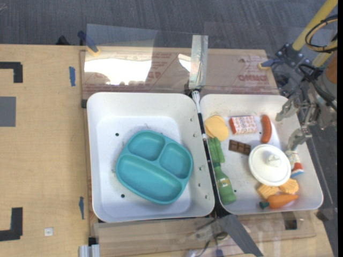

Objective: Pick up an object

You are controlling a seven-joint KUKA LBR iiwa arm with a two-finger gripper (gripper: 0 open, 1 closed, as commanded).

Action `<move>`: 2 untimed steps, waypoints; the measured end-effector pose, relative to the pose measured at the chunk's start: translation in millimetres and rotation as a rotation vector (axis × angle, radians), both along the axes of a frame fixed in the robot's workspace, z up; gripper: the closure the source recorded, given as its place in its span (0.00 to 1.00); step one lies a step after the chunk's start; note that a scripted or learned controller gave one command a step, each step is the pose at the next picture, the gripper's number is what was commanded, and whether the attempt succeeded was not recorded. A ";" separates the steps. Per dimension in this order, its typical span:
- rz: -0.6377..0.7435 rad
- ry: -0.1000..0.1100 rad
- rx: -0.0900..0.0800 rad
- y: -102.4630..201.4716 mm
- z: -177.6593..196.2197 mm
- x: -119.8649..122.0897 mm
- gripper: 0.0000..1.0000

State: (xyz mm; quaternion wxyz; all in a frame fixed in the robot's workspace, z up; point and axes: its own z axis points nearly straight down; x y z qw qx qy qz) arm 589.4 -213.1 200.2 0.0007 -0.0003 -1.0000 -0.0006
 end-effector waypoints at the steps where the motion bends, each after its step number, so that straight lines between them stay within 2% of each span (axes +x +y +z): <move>1: -0.092 -0.008 -0.002 2.3 -103.9 24.2 0.00; 2: -0.188 -0.009 -0.002 21.5 -113.3 48.6 0.00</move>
